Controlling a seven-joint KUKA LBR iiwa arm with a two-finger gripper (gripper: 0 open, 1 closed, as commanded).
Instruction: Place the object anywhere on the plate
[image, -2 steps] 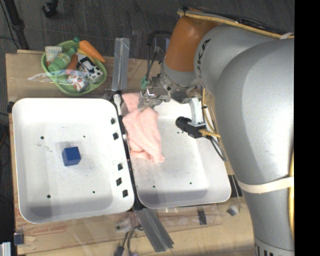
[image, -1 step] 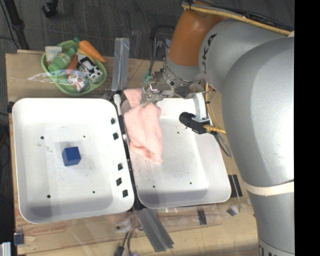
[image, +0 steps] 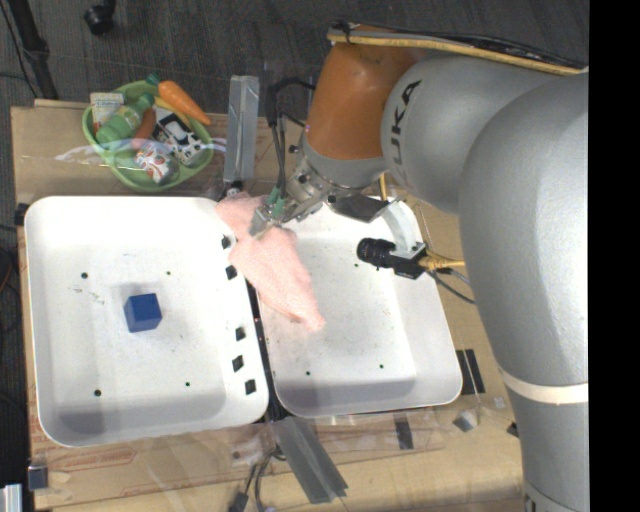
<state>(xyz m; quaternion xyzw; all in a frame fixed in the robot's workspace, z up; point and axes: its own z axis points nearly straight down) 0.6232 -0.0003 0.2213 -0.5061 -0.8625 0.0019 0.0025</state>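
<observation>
End effector (image: 272, 212) pinching top of pink cloth (image: 280, 272), hanging across the divide between 2 bins, mostly over right bin (image: 400, 370). Blue cube (image: 143, 312) in left bin (image: 60, 300). Green bowl (image: 150, 178) on bench behind.

Two bins sit side by side on the counter (image: 40, 130). In the left bin (image: 60, 400), a cube (image: 143, 312) lies left of center. A cloth (image: 277, 266) drapes over the shared rim into the right bin (image: 430, 370). At 11 o'clock, behind the left bin, stands a bowl (image: 150, 180) of toys.
</observation>
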